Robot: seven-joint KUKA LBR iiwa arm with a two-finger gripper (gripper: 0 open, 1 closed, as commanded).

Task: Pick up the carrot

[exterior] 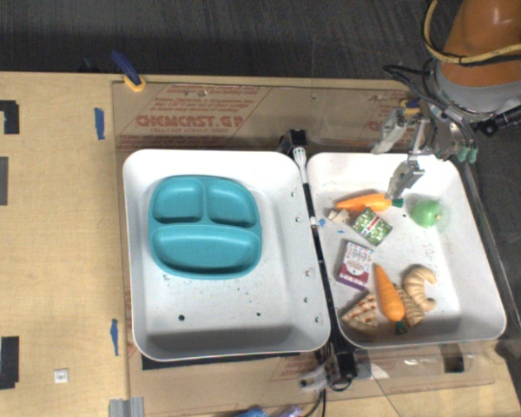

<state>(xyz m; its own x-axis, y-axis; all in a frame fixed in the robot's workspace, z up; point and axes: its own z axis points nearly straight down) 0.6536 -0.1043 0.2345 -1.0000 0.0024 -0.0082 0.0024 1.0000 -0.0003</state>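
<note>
Camera view shows the end effector (405,179) hanging low over the right bin (478,233), its opening impossible to tell, just beside 1 carrot (363,203), apparently lining up a grasp, while another carrot (388,293) lies near the front.

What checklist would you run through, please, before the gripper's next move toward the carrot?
1. Carrot located: ok. The carrot lies in the right bin, near its front.
2. Look-alike ruled out: not ok. An orange piece lies right by the gripper.
3. Gripper above carrot: not ok; it hovers near the bin's back.
4. Carrot free of neighbours: not ok; the croissant and a slice crowd it.
5. Finger opening: cannot tell.
6. Teal tray out of the path: ok, left bin.
</note>
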